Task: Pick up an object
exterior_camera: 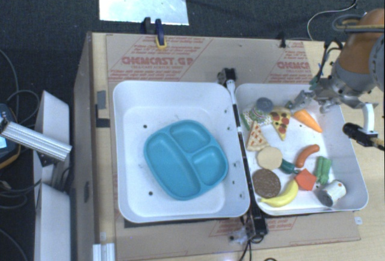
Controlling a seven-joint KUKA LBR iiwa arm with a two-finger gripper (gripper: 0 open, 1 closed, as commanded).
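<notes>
Bench point(180, 55), brown sheet with red lettering, carries two shallow white bins side by side: left bin point(135, 103), right bin point(352, 175).

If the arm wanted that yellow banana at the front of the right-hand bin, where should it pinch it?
Probably across the middle of the curved yellow toy banana, coming straight down from above. It lies flat, and its narrow width suits two fingers. Its inner curve sits close to the brown round disc and the orange-red block, so the fingers need care there.
</notes>
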